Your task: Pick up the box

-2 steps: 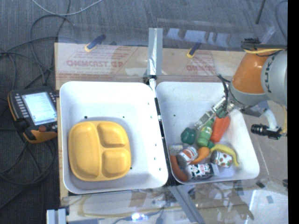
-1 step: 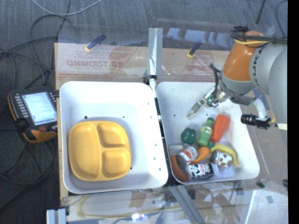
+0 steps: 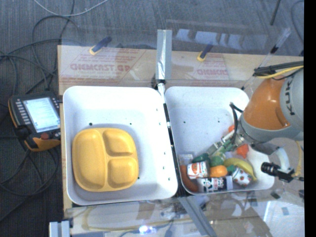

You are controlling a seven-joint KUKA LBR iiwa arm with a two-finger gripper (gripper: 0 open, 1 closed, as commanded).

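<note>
Orange and grey, my arm (image 3: 269,110) hangs over the right bin (image 3: 202,100), and my tool (image 3: 228,144) sits low at the edge of the heap in that bin's near corner. Whether it is open or closed I cannot tell; the wrist hides it.

What I take for the box (image 3: 215,183), dark with white patches, lies on its side against the bin's near wall. A can with a red label (image 3: 197,169) and a small orange fruit (image 3: 217,171) press on it from behind, and a banana (image 3: 242,165) lies just beside them.

My worry is the crowding. Coming down here, I may close on the banana or the green item (image 3: 216,159) instead. With the box wedged against the wall, one side may have no room, so I could knock things aside, or lift it crooked and drop it.
</note>
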